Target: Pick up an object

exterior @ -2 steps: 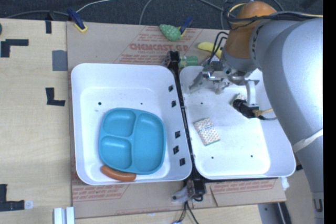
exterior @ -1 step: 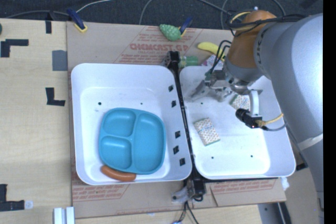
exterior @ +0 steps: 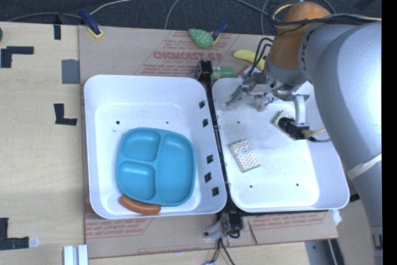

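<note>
Starting on the left, we had the left bin (exterior: 99, 93) holding a blue divided plate (exterior: 155, 166) with an orange hot dog (exterior: 140, 205) tucked right against its lower edge. Moving over, the right bin (exterior: 310, 192) had a small checkered packet (exterior: 244, 154) lying flat near its left wall. The gripper (exterior: 251, 96) hung over that bin's upper left area, fingers spread apart with nothing between them, well apart from the packet. Our take: the packet looked like the nearest target, so we'd have come straight down centered on it, since a flat thing slips out easily.
</note>
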{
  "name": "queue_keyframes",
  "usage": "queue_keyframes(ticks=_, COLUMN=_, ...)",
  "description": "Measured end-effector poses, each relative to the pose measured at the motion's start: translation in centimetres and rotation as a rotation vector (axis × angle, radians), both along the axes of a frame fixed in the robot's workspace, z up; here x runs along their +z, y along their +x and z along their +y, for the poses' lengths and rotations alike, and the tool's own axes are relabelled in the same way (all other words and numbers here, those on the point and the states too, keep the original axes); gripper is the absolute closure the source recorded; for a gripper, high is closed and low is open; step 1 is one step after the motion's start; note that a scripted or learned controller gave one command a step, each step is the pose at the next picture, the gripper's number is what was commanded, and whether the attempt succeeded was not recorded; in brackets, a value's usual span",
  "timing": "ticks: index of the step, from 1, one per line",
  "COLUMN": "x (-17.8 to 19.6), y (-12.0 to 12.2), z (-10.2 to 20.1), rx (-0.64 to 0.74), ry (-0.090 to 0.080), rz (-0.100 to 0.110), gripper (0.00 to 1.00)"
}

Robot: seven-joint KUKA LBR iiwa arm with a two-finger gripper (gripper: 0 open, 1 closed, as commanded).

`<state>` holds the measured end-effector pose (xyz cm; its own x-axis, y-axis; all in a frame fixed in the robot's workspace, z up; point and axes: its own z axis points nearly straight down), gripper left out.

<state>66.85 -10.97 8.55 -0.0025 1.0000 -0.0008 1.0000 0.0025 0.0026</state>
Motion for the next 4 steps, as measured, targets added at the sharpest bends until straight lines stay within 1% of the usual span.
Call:
queue_keyframes(ticks=1, x=0.0, y=-3.4, z=1.1, rx=-0.002, ry=-0.001, rz=0.001, gripper=0.0)
queue_keyframes(ticks=2, x=0.0, y=0.0, z=1.3, rx=-0.001, ry=0.0, rz=0.001, gripper=0.0)
queue_keyframes(ticks=3, x=9.9, y=-13.7, z=3.3, rx=-0.002, ry=0.001, rz=0.002, gripper=0.0)
queue_keyframes(ticks=4, x=0.1, y=-13.1, z=1.6, rx=-0.002, ry=0.001, rz=0.0, gripper=0.0)
